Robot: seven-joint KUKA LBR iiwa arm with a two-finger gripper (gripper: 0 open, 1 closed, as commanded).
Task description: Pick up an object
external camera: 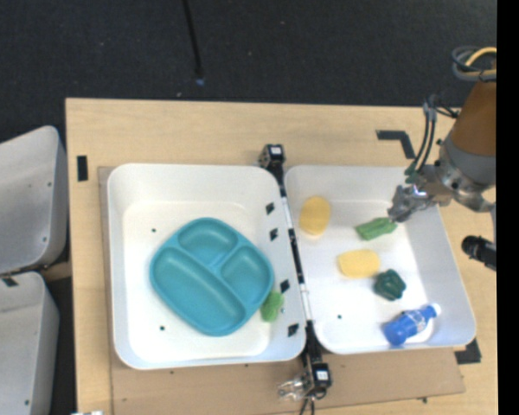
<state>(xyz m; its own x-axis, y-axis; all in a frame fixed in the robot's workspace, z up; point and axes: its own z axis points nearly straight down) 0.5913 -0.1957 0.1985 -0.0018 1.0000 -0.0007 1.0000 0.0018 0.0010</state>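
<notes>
Gripper (404,207) hangs over the right bin (450,258), at the right end of a small flat green piece (375,228) near the back wall. Whether it is apart or together cannot be told. That piece looks light, thin and probably soft; pinching across its narrow width seems best. Nearby lie two yellow lumps (314,215), a dark green block (389,284) and a blue bottle (408,324).

Light wooden counter (182,128), centre of the frame, bearing two shallow white bins side by side: left bin (125,232) and right bin (445,275), their inner rims touching along the middle, with black clips (272,155) at the seam's ends.
</notes>
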